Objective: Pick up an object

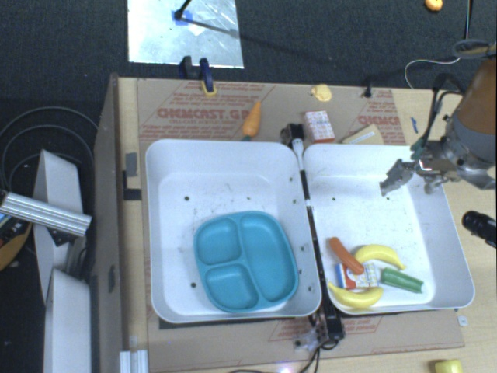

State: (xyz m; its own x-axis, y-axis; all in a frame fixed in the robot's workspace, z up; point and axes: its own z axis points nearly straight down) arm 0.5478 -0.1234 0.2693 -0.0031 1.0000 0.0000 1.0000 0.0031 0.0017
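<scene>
Camera view shows the gripper (394,176) hanging over the upper part of the right bin (435,208), its grey arm (474,130) reaching in from the right. How it is set cannot be told from this angle, and nothing shows in its hold. The things to pick lie bunched in the bin's lower corner, well apart from the gripper: a carrot (344,253), a banana (377,253), a second banana (356,298) along the bin's near wall, a green piece (402,280) and a small box (359,275) between them. The left bin (178,177) holds a blue tray (245,260).

The likely step is the approach. The top banana looks the best target, since it lies uppermost with some room on its upper side. Coming down across its narrow width, clear of the carrot touching its left end, should help avoid a glancing grip.
</scene>
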